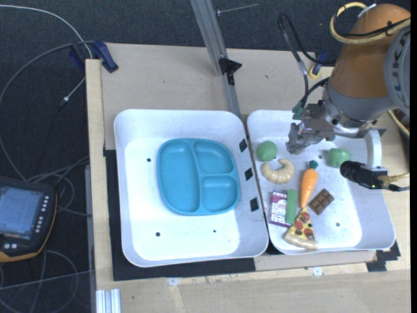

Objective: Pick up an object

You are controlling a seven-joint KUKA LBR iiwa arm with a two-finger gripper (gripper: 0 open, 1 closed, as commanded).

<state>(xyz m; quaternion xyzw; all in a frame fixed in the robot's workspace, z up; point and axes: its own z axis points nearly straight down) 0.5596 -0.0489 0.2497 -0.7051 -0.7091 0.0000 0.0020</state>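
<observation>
1. The arm is reaching in from the right, its gripper (296, 142) hovering over the right bin's (378, 230) upper part; its grasp state is unclear.
2. Toy food is lying below: green ball (266, 150), croissant (279, 170), carrot (307, 186).
3. Blue tray (197, 175) is occupying the left bin (133, 175).

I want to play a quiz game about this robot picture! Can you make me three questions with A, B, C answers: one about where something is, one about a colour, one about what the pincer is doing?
1. Where is the blue tray?
A. left bin
B. right bin
C. on the floor

2. What colour is the carrot?
A. purple
B. orange
C. white

3. Where is the pincer?
A. resting on the blue tray
B. over the right bin, near the green ball
C. outside both bins

Answers:
1. A, the tray lies in the left bin.
2. B, its body is orange with a green top.
3. B, it hangs above the right bin's far end, beside the green ball.
</observation>
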